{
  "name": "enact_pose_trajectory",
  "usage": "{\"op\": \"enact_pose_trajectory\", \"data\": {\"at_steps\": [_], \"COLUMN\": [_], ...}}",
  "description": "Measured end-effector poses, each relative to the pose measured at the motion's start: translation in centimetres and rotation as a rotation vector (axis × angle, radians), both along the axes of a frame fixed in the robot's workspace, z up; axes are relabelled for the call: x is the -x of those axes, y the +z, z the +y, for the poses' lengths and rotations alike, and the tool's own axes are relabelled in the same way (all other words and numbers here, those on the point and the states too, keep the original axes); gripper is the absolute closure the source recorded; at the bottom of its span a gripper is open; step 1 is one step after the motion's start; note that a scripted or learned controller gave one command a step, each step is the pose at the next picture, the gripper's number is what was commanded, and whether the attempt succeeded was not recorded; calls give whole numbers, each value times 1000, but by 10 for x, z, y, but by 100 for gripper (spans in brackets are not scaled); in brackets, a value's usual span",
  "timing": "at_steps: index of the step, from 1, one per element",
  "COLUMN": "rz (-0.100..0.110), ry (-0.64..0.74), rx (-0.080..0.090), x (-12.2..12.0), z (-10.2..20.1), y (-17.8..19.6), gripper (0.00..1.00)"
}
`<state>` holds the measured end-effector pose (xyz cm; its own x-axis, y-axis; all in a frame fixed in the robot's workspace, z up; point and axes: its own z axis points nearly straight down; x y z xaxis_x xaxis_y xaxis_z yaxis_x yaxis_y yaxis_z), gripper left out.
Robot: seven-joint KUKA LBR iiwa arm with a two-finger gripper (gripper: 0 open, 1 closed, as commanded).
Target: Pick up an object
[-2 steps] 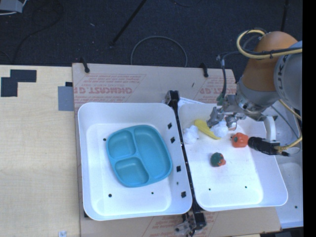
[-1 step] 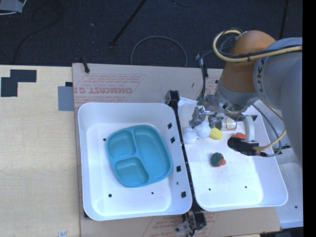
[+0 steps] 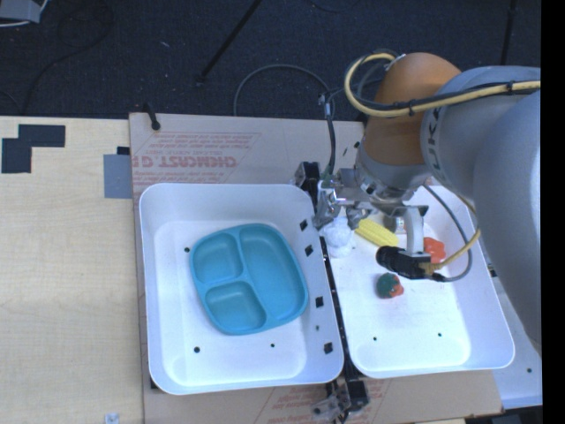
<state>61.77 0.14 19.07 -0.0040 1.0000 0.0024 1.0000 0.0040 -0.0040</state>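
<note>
A grey arm (image 3: 481,148) with an orange band reaches in from the right over a bench (image 3: 62,237) carrying two white bins side by side, their inner rims touching along the middle. The left bin (image 3: 168,237) holds one blue plate (image 3: 249,277) with three compartments, lying flat near its centre, with bare white floor on all four sides. The right bin (image 3: 424,334) has open floor across its near half; its things crowd the far left corner under the wrist. The gripper (image 3: 364,208) hangs low over that corner, just beside the shared rim, and whether its fingers are spread or closed cannot be told from above. Four small objects lie there: one yellow piece (image 3: 378,233) at the gripper's foot, one white lump (image 3: 338,238) against the rim, one orange piece (image 3: 433,249) to the right, partly behind a black cable fitting (image 3: 402,261), and one green-and-red toy (image 3: 388,285) nearer, apart from the rest.
</note>
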Motion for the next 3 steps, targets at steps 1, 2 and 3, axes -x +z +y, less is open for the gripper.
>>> {"op": "enact_pose_trajectory", "data": {"at_steps": [1,2,3], "rz": [-3,-2,-1], "ry": [0,0,-1], "rx": [0,0,3], "x": [-16,-17,-17], "z": [49,109,107], "y": [19,21,21], "gripper": [100,100,0]}}
